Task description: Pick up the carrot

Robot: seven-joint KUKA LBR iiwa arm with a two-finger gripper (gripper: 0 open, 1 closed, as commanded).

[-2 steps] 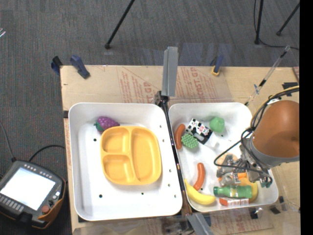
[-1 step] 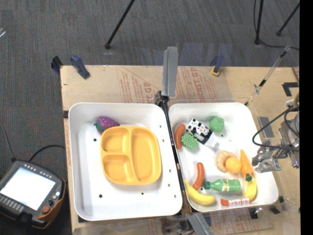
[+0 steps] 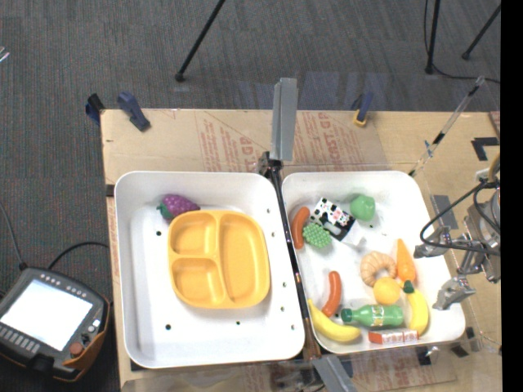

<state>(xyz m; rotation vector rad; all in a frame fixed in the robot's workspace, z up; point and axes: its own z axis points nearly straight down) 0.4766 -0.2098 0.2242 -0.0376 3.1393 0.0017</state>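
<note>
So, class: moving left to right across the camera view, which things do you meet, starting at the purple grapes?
Purple grapes → yellow divided plate → green ridged block → croissant → carrot → claw.

Orange carrot point(image 3: 405, 260) (tip up) in right bin

carrot point(image 3: 405, 260) in right bin point(image 3: 409, 184), beside croissant point(image 3: 377, 265) | yellow tray point(image 3: 219, 258) in left bin point(image 3: 135, 243)

Pincer point(image 3: 448, 274) at far right, fingers spread apart, pointing left.
</note>
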